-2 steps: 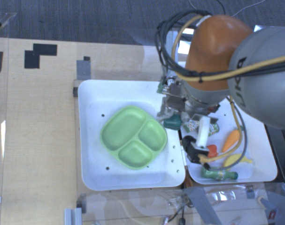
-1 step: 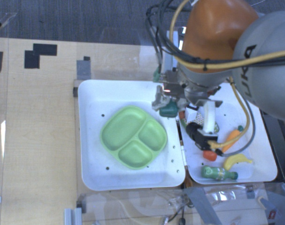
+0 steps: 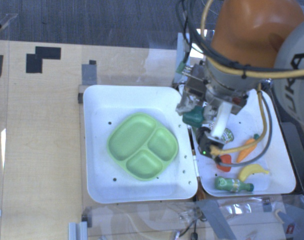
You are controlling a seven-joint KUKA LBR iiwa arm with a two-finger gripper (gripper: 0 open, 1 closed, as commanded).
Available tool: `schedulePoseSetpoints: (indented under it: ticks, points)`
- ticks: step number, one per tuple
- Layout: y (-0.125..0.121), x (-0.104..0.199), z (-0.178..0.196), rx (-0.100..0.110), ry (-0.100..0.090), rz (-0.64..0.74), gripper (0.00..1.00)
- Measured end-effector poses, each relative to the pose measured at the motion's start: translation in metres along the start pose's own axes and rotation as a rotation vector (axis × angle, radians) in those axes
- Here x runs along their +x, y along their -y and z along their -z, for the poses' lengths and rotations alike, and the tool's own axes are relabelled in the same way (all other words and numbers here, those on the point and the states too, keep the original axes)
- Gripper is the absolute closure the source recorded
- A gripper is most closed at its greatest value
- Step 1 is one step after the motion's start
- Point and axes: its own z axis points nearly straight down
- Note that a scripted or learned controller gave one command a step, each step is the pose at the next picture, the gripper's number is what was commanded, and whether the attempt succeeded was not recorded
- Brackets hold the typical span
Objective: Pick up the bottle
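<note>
- From my screen the bottle point(image 3: 234, 185) is green and lies on its side in the right bin point(image 3: 284, 176), against that bin's near wall.
- Its long axis runs left to right, almost parallel to the near wall. The right end looks darker and narrower, but I cannot tell for sure which end is the cap.
- A yellow banana point(image 3: 253, 171) lies just beyond it, apart from it. An orange carrot point(image 3: 246, 149) and a small red piece point(image 3: 223, 163) lie farther back.
- The tool point(image 3: 192, 106) hangs over the far left part of the right bin, well apart from the bottle. I cannot tell whether it is wide or narrow.
- A teal object point(image 3: 194, 118) sits right under the tool. I cannot tell whether it is gripped.
- The left bin point(image 3: 99, 184) holds a light green divided plate point(image 3: 142, 146).
- Both bins stand on a pale wood desk point(image 3: 41, 149) with black patches point(image 3: 41, 58) at its far left. Dark grey carpet point(image 3: 91, 11) runs beyond the far edge.
</note>
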Motion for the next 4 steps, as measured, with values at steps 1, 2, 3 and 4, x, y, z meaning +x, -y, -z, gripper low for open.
schedulePoseSetpoints:
  ticks: [1, 2, 3, 4]
  points:
    - [-0.042, 0.034, -0.064, 0.002, 0.002, -0.08, 1.0]
    - [-0.031, 0.055, -0.207, 0.005, 0.003, 0.02, 1.0]
    - [-0.049, 0.044, -0.184, 0.003, 0.002, -0.083, 1.0]
    - [-0.027, 0.086, -0.145, 0.003, 0.001, -0.565, 1.0]
